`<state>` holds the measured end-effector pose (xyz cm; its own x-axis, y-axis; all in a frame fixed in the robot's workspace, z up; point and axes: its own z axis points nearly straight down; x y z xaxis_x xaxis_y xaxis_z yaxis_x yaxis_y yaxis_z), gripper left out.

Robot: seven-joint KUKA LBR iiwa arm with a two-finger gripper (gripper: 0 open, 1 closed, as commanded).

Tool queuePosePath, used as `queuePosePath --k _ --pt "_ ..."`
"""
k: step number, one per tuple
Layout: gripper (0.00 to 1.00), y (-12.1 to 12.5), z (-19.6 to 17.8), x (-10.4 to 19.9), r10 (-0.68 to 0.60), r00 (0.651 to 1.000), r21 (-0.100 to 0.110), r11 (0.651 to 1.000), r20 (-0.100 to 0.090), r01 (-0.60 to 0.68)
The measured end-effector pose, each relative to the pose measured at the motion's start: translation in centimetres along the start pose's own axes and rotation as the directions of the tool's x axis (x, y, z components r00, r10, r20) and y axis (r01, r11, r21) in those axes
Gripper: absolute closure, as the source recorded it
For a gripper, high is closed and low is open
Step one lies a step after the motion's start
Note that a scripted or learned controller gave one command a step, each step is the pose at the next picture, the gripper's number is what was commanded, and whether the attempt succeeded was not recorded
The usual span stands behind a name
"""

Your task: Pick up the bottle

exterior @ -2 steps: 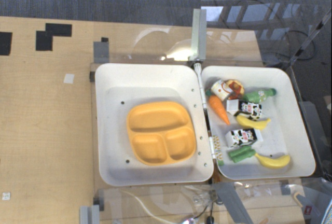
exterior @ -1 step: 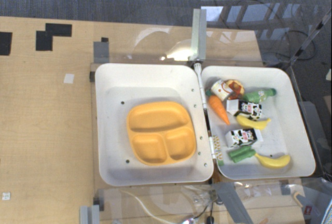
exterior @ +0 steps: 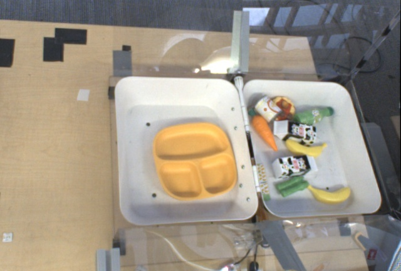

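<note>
The green plastic bottle (exterior: 313,115) lies on its side at two o'clock in the right white bin (exterior: 357,138), beside a black-and-white milk carton (exterior: 301,132). An orange divided tray (exterior: 194,160) sits in the left white bin (exterior: 135,157).

Robot arm's colours, shapes, cables, markings, none of them can be told here

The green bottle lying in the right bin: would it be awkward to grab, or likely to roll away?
The bottle lies on its side, so a nudge would probably roll it. Its round, smooth-looking body might slip between fingers. A milk carton and can sit close by, so they would likely get bumped.
</note>
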<state>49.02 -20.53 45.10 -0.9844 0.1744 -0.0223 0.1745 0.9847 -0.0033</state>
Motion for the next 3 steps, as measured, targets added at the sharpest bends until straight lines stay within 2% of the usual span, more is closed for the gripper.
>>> queuePosePath --k 1,2,3 --pt "0.00 0.0 0.0 0.0 0.000 1.000 0.000 1.000 0.000 0.000" --pt "0.00 -0.1 1.3 0.2 -0.139 0.990 -0.003 0.990 -0.009 0.139" --pt "0.00 -0.1 1.3 0.2 -0.291 0.957 -0.004 0.957 -0.008 0.291"
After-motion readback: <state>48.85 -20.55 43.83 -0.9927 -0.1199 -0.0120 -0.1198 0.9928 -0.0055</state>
